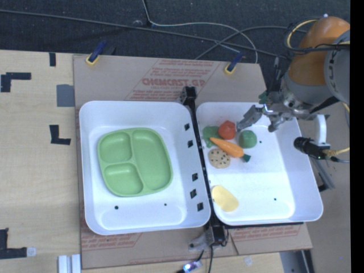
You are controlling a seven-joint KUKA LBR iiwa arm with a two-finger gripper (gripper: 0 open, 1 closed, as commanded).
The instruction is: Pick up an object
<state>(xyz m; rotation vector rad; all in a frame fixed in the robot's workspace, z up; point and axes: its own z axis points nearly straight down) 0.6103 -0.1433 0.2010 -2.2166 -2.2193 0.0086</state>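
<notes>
The end effector (263, 120), seemingly spread wide, hovers above the green ball (247, 138).

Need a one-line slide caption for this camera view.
Gripper, fingers spread, hovers over toy food (carrot, tomato, cookie) in the right bin; green divided plate in left bin.

We see a light wooden bench (34, 169) with black tape marks on it. A brown cardboard sheet (165, 75) printed in red lies flat on the bench, pinned along its far edge by two yellow-and-blue clamps (95, 53). On the cardboard, a left white bin (91, 169) and a right white bin (296, 192) sit side by side, edges touching.
</notes>
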